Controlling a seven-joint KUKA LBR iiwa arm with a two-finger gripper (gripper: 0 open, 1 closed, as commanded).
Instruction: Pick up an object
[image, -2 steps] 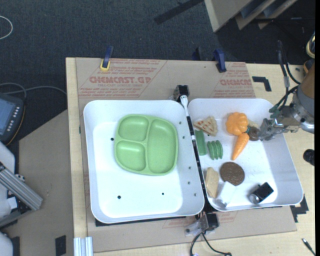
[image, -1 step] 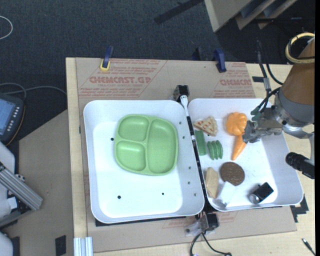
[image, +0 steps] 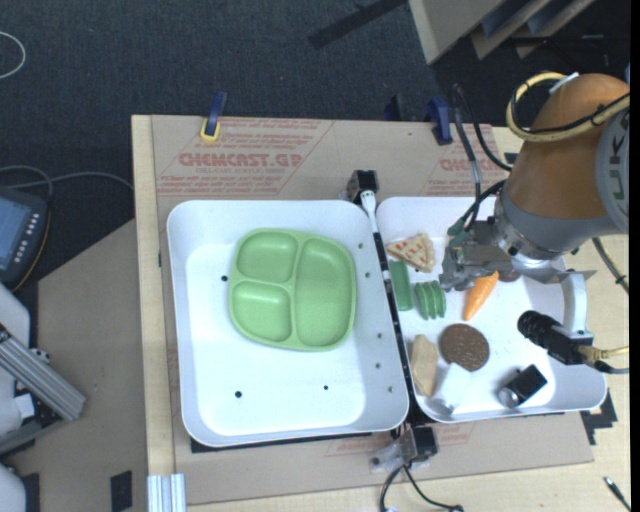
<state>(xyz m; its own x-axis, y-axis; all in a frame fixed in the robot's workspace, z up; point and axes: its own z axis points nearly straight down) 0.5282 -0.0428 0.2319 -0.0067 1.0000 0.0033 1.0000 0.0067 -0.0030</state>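
At the right of the frame, over the right bin (image: 575, 400), the gripper (image: 462, 268) hangs low from the grey arm (image: 560, 150) with its orange band; whether it is spread or pressed together cannot be told from this slant. Just beside it, to the lower right, lies an orange carrot (image: 481, 293), tilted, its upper end close against the gripper. Left of the gripper sits a triangular sandwich piece (image: 414, 250), and below that a green ribbed piece (image: 430, 300) next to a green strip (image: 401, 285). Lower in the same bin rest a brown round cookie (image: 465, 346) and a pale bread piece (image: 425, 363). Across the divide, the left bin (image: 200, 330) holds a green divided plate (image: 294, 289). Both bins stand on the tabletop (image: 150, 180).
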